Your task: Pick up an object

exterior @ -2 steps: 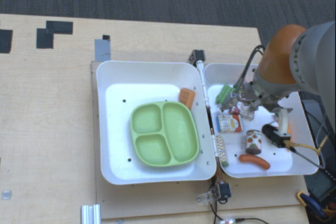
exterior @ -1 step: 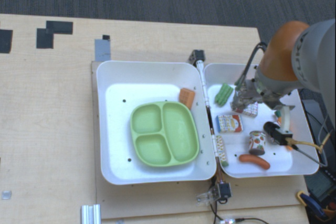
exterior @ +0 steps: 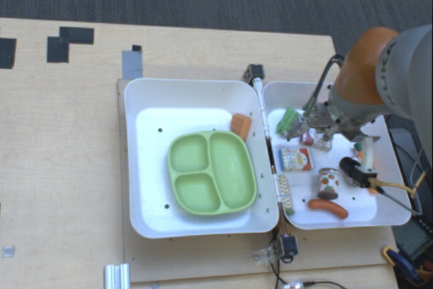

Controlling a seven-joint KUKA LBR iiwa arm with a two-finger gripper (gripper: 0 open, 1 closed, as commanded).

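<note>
- I see the gripper low over the far part of the right bin, not far from the wall this bin shares with the left bin.
- The arm comes in from the right side of the view, and its orange band is above the far edge of the right bin.
- I cannot tell if the gripper is open or closed, because the wrist covers it from above. I see nothing that is clearly held.
- Just under the gripper there is a small red thing with some white on it, partly hidden. I cannot tell if the gripper touches it.
- A green piece lies just beside the gripper, on its left in the view, close to the shared wall.
- A pack with white, yellow and red print lies flat, just beside the red thing and nearer to the camera.
- A can with a red and white label is near the pack, toward the front of the bin.
- A sausage lies at the front of this bin, just beside the can and well apart from the gripper.
- In the left bin a green plate with three compartments lies flat in the middle.
- An orange block lies at the far right corner of the plate, between the plate and the shared wall.
- Both bins rest on a pale bench.
</note>
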